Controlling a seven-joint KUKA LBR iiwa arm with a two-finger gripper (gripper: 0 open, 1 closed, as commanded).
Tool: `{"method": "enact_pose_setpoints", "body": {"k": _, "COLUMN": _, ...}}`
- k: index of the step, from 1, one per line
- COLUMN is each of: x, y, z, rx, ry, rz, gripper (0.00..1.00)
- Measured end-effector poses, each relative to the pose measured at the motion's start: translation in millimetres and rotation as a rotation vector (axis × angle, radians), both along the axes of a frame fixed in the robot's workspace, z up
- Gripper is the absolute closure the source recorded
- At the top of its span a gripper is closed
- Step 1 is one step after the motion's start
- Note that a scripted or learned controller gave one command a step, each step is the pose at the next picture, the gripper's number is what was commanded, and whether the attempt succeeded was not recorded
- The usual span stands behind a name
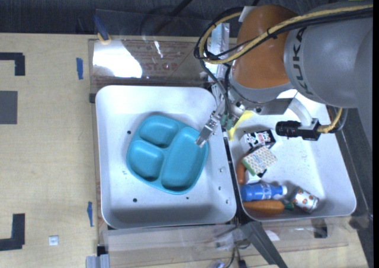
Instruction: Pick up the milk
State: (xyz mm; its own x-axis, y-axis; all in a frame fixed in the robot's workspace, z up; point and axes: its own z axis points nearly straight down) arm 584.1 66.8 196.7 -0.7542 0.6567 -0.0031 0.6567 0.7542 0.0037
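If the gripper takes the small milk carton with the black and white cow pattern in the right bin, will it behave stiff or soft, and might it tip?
The milk carton looks like a small toy box, so probably light and fairly stiff. Its flat faces should suit two fingers. It lies close to the patterned packet, so a push might shift both.

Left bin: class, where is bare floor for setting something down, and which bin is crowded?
In the left bin, bare floor runs along the far and left walls around the blue tray, plus a near strip. The right bin is crowded at its left; its right side is bare.
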Motion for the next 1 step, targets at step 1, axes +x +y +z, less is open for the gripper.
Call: {"method": "enact_pose_setpoints", "body": {"k": 1, "x": -43.8, "y": -36.7, "z": 148.9, "rx": -0.001, "ry": 0.001, "rz": -0.030, "gripper": 0.00}}
